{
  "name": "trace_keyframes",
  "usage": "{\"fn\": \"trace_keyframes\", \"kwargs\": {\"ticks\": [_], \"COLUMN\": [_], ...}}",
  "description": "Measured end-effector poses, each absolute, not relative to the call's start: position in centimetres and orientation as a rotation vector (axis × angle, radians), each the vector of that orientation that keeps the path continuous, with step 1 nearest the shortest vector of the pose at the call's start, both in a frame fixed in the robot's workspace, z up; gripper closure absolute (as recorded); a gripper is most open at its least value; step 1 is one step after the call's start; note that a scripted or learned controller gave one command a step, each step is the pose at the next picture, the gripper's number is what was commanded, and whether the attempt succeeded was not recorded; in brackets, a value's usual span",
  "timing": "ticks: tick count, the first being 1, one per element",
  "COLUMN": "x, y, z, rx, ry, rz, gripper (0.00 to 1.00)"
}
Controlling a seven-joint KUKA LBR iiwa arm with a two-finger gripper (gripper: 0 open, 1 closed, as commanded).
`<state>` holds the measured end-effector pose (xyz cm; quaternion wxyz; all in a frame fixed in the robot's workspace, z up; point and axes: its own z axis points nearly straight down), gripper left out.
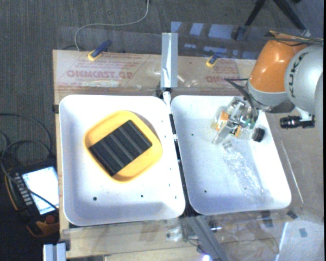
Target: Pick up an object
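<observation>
Item: yellow object with dark ribbed top (123,145). I logged it lying flat on the floor of the left bin (76,200), centre-left of the frame, turned at a slant, touching nothing else. It was the one clear candidate for the pick and sat untouched.

Item: gripper (234,122). I found it at upper right of the frame, low over the upper part of the right bin (271,197), well apart from the yellow object and across the divider from it. The transparent fingers blurred against the white floor; I could not tell whether they were spread or closed, and I saw nothing between them.

Item: arm (285,75), grey with orange band, entering from the right edge.

Item: faint glassy smear (242,167) on the right bin's floor below the gripper; too indistinct for me to name.

Status, in my judgement: nothing lifted; the whole pick remained, including approach, grasp and raise.
</observation>
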<state>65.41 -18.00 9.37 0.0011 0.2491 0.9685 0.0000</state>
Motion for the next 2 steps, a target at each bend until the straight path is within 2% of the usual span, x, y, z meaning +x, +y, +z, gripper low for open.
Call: {"fn": "trace_keyframes", "kwargs": {"ticks": [2], "x": [65.41], "y": [-18.00], "z": [9.36], "rx": [0.782], "ry": [3.040], "rz": [0.000], "gripper": [0.00]}}
